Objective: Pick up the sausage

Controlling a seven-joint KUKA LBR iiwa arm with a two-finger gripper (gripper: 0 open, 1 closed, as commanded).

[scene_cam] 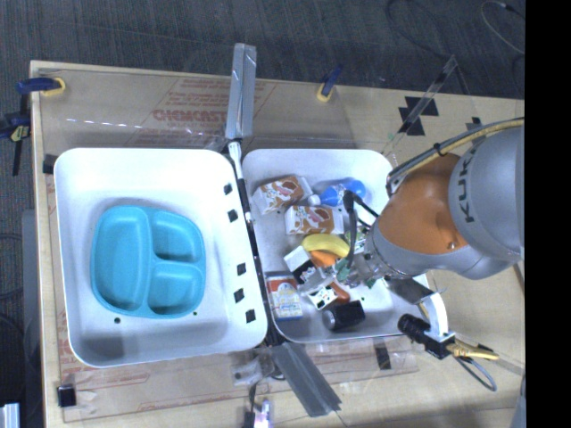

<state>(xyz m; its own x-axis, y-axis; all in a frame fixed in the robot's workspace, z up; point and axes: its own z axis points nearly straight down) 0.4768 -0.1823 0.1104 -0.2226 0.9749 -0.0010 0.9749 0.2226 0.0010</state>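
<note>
My gripper (350, 273) is down inside the right bin (268, 172), under the grey and orange wrist that reaches in from the right. It sits among a pile of small items, just right of a yellow banana (326, 243) and an orange piece (325, 259). A small reddish-brown piece (340, 289) lies right below the gripper and may be the sausage; it is partly hidden and too small to be sure. I cannot see anything held.
The right bin also holds two brown snack packets (282, 191), a blue item (344, 190), a red-and-white box (285, 299) and a black cylinder (344, 315). The left bin (76, 176) holds a blue divided tray (147, 259). A metal divider bar (239, 96) stands between the bins.
</note>
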